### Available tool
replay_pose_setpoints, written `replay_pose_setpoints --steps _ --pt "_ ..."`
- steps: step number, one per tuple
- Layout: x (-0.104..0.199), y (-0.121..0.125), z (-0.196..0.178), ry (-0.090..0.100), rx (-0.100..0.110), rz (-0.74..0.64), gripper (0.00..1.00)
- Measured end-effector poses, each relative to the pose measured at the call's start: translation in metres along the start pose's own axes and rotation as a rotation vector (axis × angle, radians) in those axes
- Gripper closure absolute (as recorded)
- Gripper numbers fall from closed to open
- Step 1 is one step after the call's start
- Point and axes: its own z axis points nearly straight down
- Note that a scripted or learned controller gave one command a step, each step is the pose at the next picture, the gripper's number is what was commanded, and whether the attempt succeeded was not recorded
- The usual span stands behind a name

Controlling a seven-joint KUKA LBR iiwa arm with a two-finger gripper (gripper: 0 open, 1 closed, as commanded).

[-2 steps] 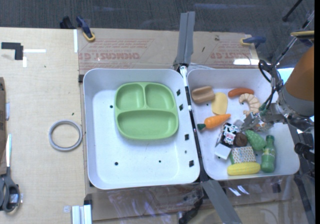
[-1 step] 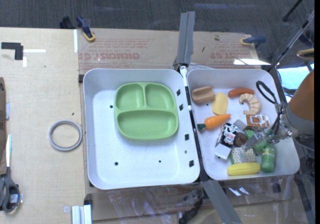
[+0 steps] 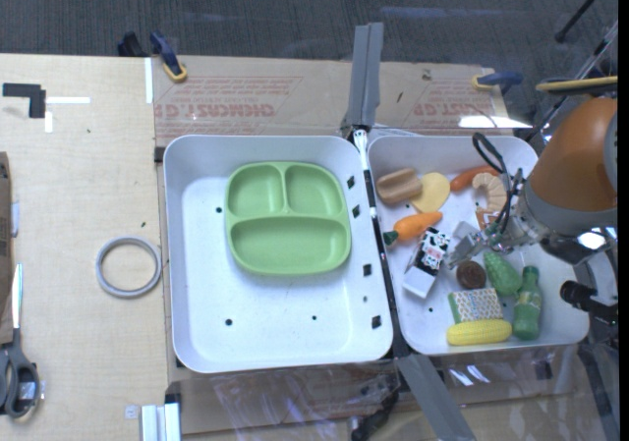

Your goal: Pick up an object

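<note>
The right bin [image 3: 423, 329] holds several toy foods: a brown bread roll [image 3: 398, 184], a yellow slice [image 3: 431, 192], a carrot [image 3: 417, 225], a black-and-white carton [image 3: 429, 253], a brown disc [image 3: 472, 275], a green bottle [image 3: 528, 304], a corn cob [image 3: 479, 333] and a patterned green block [image 3: 476, 305]. My gripper [image 3: 470, 246] reaches in from the right, low over the bin's middle, beside the carton and above the brown disc. Its fingers look dark and blurred against the clutter. The arm's orange band [image 3: 582, 159] sits over the bin's right side and hides part of it.
The left bin [image 3: 197, 311] carries a green three-part plate [image 3: 288, 216]. A grey divider [image 3: 366, 76] runs between the bins. On the bench at left lie a tape ring [image 3: 129, 265] and scissors [image 3: 18, 370]. Clamps [image 3: 169, 58] sit at the back edge.
</note>
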Motion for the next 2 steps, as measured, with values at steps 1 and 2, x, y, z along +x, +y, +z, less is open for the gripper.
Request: replay_pose_setpoints --steps 1,2 --pt "0.0123 -0.0265 0.0089 0.006 0.013 0.038 0.00" --pt "0.0116 -0.0264 0.0006 0.006 0.014 0.040 1.00"
